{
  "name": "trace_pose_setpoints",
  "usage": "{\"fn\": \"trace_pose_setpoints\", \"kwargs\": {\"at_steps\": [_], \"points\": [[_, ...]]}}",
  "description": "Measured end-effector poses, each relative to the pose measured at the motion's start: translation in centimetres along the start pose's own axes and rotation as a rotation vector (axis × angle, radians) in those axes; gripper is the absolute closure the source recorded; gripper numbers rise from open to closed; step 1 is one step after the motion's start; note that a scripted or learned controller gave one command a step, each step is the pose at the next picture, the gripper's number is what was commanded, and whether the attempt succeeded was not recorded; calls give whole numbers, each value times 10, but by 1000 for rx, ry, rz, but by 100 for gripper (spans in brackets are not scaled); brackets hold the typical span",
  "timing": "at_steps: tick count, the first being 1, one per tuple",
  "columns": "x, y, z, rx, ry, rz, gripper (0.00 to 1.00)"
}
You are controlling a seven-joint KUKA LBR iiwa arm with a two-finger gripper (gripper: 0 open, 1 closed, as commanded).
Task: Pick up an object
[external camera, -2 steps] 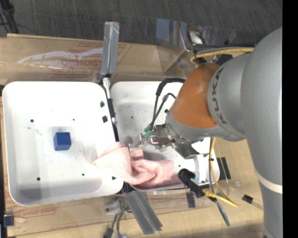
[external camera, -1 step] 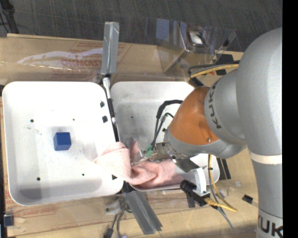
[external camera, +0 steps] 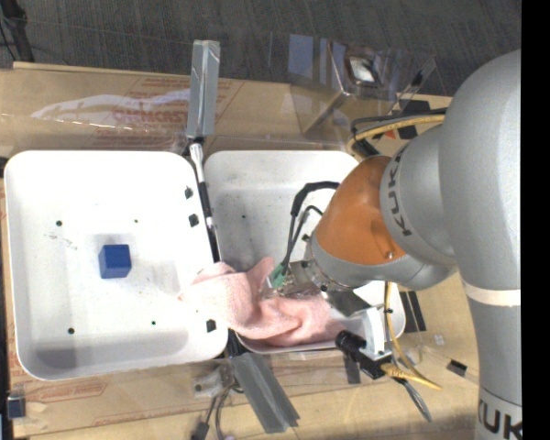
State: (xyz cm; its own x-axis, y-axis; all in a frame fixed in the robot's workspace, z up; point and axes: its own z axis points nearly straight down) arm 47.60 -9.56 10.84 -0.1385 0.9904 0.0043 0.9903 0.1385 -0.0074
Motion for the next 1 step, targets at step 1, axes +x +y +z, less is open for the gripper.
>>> {"fn": "trace_pose_setpoints", "kwargs": {"at_steps": [1], "points": [[0,0,0,0,-1,0,0]]}}
